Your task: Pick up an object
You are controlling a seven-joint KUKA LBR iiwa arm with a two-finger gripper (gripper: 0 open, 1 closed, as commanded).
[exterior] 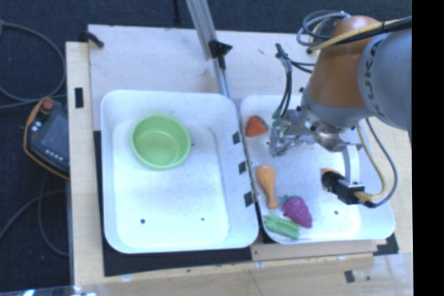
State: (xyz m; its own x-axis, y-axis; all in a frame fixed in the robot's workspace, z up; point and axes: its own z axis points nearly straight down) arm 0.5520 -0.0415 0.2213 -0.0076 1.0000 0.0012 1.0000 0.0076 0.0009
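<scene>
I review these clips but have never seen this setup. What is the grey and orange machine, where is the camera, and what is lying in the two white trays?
The machine is a robot arm reaching in from the right, ending in a two-finger gripper. One fixed camera looks down at a slant. The left bin holds a green bowl. The right bin holds toy foods: an orange-red piece, an orange drumstick-like piece, purple grapes and a green vegetable. The gripper hangs over the right bin; nothing shows between its fingers.
</scene>
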